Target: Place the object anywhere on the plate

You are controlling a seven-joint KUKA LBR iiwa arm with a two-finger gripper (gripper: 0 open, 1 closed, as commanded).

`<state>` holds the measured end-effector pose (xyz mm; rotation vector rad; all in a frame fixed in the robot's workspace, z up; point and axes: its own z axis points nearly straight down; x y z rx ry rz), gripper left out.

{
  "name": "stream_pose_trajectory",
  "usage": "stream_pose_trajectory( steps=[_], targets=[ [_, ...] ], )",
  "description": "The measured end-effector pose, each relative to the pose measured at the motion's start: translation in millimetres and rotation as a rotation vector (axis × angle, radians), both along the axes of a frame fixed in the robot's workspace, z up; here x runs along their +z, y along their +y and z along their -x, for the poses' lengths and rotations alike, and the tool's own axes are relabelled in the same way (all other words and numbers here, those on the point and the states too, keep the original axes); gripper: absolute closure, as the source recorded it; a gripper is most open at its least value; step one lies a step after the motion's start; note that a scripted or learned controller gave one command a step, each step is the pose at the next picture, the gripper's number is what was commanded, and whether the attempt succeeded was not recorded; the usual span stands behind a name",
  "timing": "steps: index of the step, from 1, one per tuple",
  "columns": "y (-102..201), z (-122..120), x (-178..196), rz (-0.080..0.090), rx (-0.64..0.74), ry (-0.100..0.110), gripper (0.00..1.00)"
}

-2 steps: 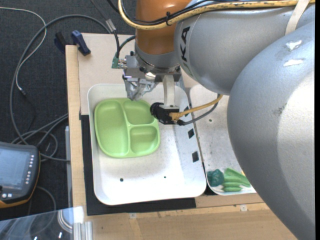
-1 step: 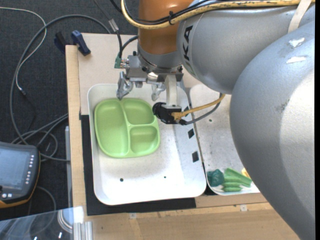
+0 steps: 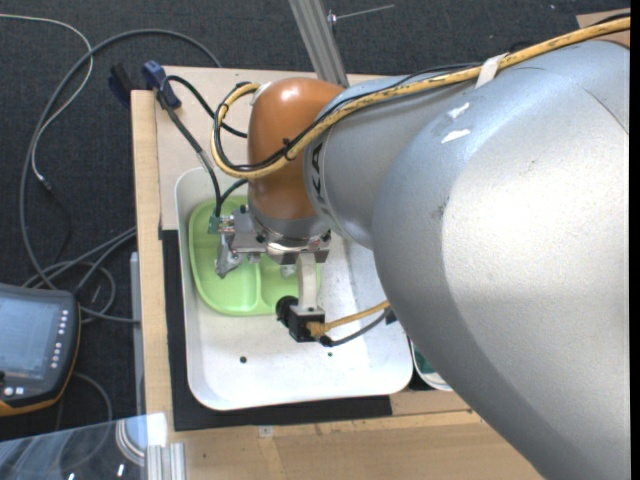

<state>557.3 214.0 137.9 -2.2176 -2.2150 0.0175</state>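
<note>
Hand [image 3: 268, 256]: positioned low over the green plate [image 3: 222, 280]; its opening and any load cannot be told, being hidden by the wrist. Object: not made out, possibly under the hand. Plate: set in the left of the white bin [image 3: 300, 378] on the tabletop [image 3: 148, 218]. Placement is judged unconfirmed; release and withdrawal appear outstanding.

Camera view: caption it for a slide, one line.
KUKA arm's gripper poised over the green plate in the white bin.
</note>
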Motion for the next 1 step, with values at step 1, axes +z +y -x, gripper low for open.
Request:
stream_pose_trajectory(
  steps=[1],
  targets=[
    [13.8, -45.1, -33.0, 0.002, -0.006, 0.013, 0.0]
  ],
)
